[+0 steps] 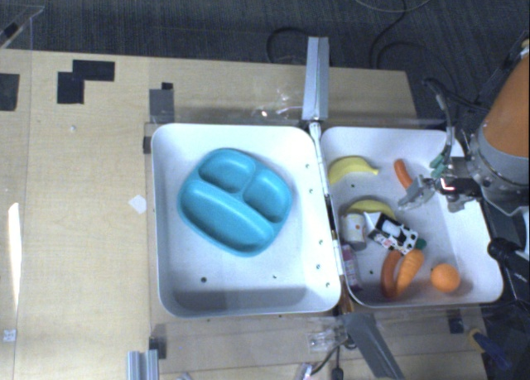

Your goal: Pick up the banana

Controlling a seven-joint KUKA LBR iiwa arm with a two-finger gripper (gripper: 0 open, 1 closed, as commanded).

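Two yellow bananas lie in the right bin (489, 242). One banana (351, 170) rests near the bin's back left corner, and a second banana (369, 205) lies just in front of it. My gripper (427, 185) hovers over the right half of that bin, to the right of both bananas and apart from them. It sits just right of a small orange carrot (402, 173). Nothing shows in its grasp.
The right bin also holds a small can (354, 228), a black and white toy (394, 237), two carrots (397, 272) and an orange (445, 278). A blue divided plate (238, 199) fills the middle of the left bin (174, 287). A metal post (315, 80) stands between the bins.
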